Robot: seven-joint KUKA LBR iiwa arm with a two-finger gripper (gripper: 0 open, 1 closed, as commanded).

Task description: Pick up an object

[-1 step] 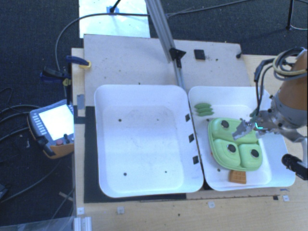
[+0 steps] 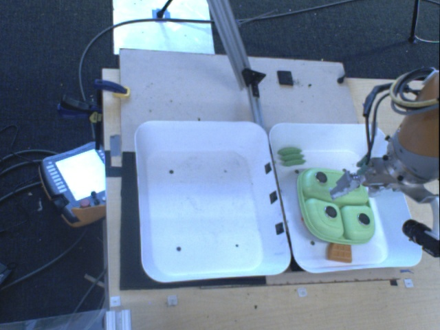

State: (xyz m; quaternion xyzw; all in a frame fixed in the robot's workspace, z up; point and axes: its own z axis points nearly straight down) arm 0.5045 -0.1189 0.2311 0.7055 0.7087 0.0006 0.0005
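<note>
In the right bin (image 2: 313, 137) lies a light green tray-like object (image 2: 335, 210) with dark spots on its raised lobes. A small green ridged piece (image 2: 291, 156) rests near the bin's far left corner. An orange waffle-like piece (image 2: 339, 253) sits at the near edge, just below the green tray. My gripper (image 2: 346, 184) reaches in from the right and hovers over the upper part of the green tray, fingers pointing left. Nothing shows between the fingers.
The left bin (image 2: 201, 199) sits beside the right one, joined by dark clips along the shared edge. A slanted metal pole (image 2: 232, 40) rises from the back of the bench. A teach pendant (image 2: 75, 181) lies on the floor at left.
</note>
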